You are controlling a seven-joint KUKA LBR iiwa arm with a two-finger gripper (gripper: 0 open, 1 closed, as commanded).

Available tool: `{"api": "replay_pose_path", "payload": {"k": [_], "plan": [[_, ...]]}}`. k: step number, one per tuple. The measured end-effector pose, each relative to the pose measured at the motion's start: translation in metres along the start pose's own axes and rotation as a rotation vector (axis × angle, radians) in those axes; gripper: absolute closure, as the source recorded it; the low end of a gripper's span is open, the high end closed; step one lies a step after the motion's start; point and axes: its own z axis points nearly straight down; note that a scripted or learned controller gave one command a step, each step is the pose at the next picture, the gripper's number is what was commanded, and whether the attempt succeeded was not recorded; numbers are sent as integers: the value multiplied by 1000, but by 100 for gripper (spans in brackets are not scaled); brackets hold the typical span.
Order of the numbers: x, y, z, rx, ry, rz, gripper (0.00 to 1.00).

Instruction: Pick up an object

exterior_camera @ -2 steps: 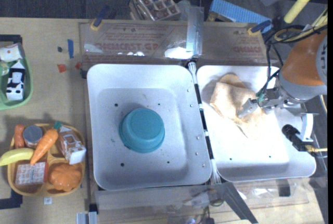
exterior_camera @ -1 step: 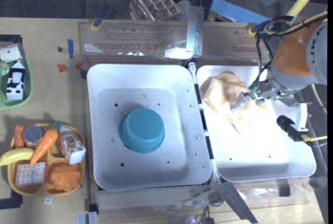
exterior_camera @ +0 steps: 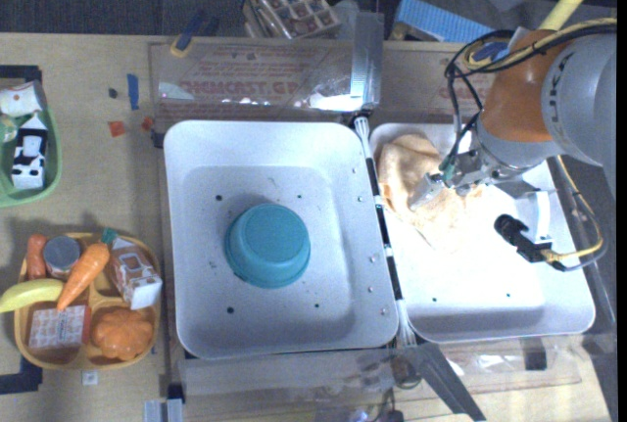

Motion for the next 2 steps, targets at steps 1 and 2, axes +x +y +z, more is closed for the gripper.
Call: {"api": "replay_pose_path", "payload": {"k": [1,2], "plan": [[-1,1,-12,-6,-1,3,100],[-2,1,-12,-6,-2,3,0]]}}
